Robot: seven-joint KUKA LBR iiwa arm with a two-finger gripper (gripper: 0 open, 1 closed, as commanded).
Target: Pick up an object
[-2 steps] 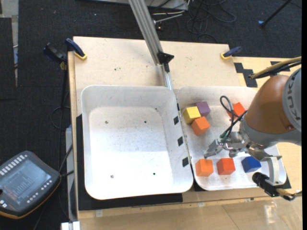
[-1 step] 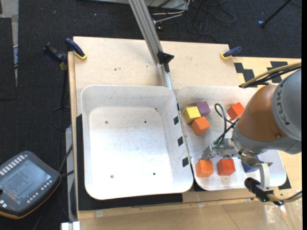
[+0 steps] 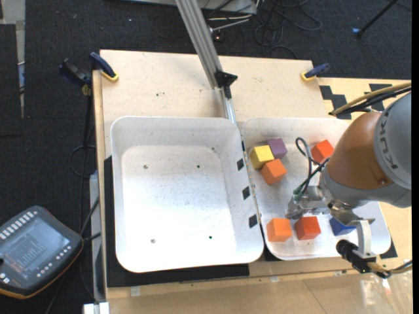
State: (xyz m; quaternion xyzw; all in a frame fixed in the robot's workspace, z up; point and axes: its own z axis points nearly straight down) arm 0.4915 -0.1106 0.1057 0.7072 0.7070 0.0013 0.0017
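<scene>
The pincer [image 3: 302, 209] is hovering over the right bin [image 3: 380, 241], just above 2 blocks: an orange block [image 3: 279, 229] and, touching it, a red block [image 3: 308, 227]. Whether it is apart, I cannot tell. Both are looking light, rigid; flat opposite faces suit gripping

Hand [image 3: 302, 209] over red block [image 3: 308, 227]

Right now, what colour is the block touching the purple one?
Yellow, beside the purple block in the right bin; camera view.
</scene>
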